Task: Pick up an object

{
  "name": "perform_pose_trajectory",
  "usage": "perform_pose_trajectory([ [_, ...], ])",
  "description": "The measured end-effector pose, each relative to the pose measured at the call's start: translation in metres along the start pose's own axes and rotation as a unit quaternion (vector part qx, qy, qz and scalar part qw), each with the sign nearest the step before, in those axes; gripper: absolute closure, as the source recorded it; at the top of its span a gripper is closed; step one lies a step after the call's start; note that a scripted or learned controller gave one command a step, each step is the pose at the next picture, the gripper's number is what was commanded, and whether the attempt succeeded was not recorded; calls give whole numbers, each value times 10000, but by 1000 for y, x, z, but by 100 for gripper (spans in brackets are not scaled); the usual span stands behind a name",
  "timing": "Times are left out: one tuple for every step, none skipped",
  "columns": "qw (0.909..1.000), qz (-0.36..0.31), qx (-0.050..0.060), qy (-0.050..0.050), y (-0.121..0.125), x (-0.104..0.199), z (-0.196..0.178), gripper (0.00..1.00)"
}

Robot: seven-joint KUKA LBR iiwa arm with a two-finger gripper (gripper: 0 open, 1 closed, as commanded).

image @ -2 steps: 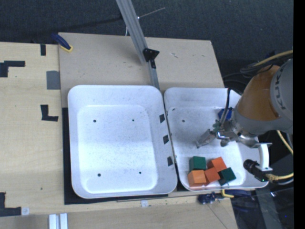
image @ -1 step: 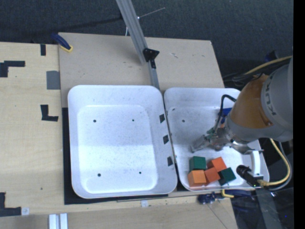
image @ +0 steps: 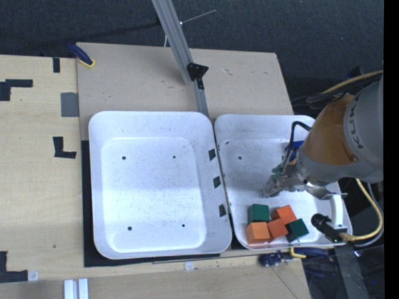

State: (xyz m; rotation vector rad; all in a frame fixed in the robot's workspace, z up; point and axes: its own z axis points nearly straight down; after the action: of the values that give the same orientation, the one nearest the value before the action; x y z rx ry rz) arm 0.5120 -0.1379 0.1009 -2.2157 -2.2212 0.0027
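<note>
Arm [image: 349, 136] reaches in from the right over the right bin [image: 249, 136], gripper [image: 277, 182] low above bare bin floor, and whether it's spread or pinched I can't tell. Blocks sit clustered at the bin's near edge, just below the gripper: two green blocks [image: 258, 213], three orange blocks [image: 257, 232], all touching or nearly so. Left bin [image: 100, 129] sits alongside, a grey pole [image: 174, 30] slants across the bench behind; no readable writing anywhere.
</note>
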Motion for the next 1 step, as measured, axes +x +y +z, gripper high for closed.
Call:
perform_pose_trajectory([
  [10000, 4, -43, -15, 7, -3, -60, 100],
])
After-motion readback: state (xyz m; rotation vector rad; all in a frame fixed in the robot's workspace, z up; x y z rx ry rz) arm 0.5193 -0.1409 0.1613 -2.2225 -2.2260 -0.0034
